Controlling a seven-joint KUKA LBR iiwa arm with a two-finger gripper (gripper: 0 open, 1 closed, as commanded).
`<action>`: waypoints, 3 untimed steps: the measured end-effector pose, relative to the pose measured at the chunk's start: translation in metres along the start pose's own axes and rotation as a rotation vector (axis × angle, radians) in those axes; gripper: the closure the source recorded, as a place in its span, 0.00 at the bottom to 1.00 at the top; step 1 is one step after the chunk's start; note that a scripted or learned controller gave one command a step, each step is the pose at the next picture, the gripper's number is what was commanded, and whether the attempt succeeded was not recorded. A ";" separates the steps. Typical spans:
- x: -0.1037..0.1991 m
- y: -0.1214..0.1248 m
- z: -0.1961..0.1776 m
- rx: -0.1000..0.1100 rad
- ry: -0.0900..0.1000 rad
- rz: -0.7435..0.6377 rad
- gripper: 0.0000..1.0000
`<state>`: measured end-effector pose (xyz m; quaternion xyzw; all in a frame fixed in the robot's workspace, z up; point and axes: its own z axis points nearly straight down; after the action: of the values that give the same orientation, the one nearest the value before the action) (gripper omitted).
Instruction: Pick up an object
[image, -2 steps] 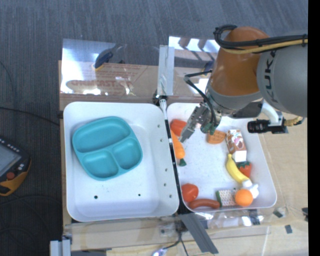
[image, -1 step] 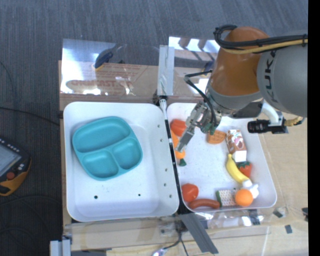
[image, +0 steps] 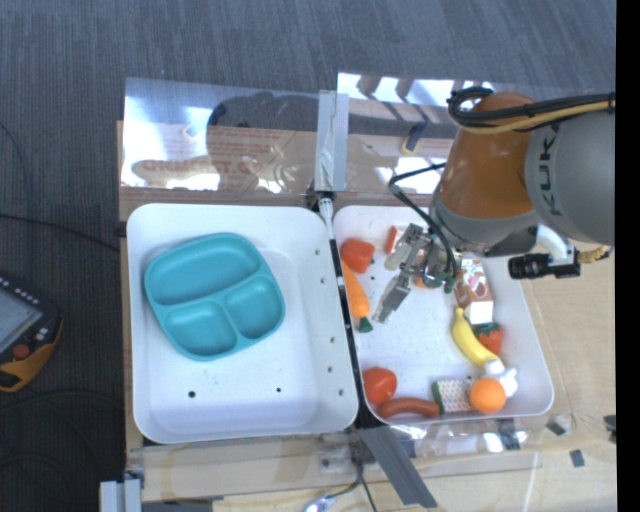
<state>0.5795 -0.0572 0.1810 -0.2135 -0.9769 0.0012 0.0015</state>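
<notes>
Near edge of right bin: red plastic sausage (image: 407, 407), small printed box (image: 452, 393) and round orange fruit (image: 487, 396) lie in a row, a red tomato-like toy (image: 379, 381) just left of them.
Right white bin (image: 420, 345): also holds a yellow plastic banana (image: 470, 340), an orange plastic carrot (image: 356, 295) along the left wall and a red-orange piece (image: 356, 253) in the far left corner.
Left white bin (image: 240, 395): holds a turquoise three-compartment plastic tray (image: 213, 293).
Two-finger gripper (image: 392, 280): over the far middle of the right bin, fingers apart, nothing between them; the longer finger points toward the carrot's green end.
Grey arm (image: 585, 170): comes from the right, letters "KU" readable on the side.
Orange band (image: 488, 165): above the wrist.
Carton with a picture (image: 473, 285): just right of the gripper; print too small to read.
</notes>
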 end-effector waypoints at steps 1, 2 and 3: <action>-0.069 -0.090 0.091 -0.004 -0.015 -0.141 0.00; -0.028 -0.141 0.091 -0.004 -0.019 -0.167 0.00; -0.030 -0.140 0.082 -0.005 -0.021 -0.168 1.00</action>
<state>0.5478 -0.1967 0.0992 -0.1308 -0.9914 0.0010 -0.0089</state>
